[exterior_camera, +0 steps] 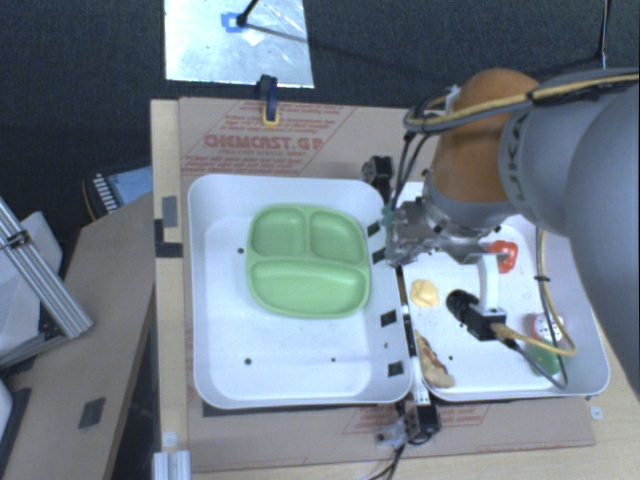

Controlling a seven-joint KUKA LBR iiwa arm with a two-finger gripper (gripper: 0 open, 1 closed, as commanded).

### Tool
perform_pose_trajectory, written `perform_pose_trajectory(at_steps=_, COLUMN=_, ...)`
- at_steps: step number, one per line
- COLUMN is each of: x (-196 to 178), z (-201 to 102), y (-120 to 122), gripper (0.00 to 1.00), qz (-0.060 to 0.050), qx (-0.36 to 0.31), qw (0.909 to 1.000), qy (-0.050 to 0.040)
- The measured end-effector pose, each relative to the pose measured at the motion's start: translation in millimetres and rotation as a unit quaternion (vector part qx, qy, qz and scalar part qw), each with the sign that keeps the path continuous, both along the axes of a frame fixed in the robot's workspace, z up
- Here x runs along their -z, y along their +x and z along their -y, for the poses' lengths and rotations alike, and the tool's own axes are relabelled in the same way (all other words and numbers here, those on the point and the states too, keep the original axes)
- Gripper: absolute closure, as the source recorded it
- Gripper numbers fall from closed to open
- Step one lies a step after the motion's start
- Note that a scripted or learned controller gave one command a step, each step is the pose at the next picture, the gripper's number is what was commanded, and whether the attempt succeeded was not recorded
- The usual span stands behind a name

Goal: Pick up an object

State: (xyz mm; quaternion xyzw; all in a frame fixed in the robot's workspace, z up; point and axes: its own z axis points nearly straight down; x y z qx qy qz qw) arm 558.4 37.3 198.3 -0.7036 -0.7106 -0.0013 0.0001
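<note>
We see the arm bent low over the right bin, its claw near the divider; whether it's apart, we cannot tell. A yellow piece lies below it.

green divided plate in left bin; arm over right bin.

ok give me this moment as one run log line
arm: over right bin | gripper: hidden | green plate: left bin | yellow piece: right bin, untouched

Robotics lab, white bins on cardboard-topped bench (aluminium framing alongside)
</note>
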Motion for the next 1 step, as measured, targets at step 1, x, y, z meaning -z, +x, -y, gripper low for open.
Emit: perform_pose_trajectory(at_steps=1, x=1.4, z=-51.0, y=4.9, gripper=1.00, qz=0.000, qx=0.000, qw=1.0000, qy=0.0001)
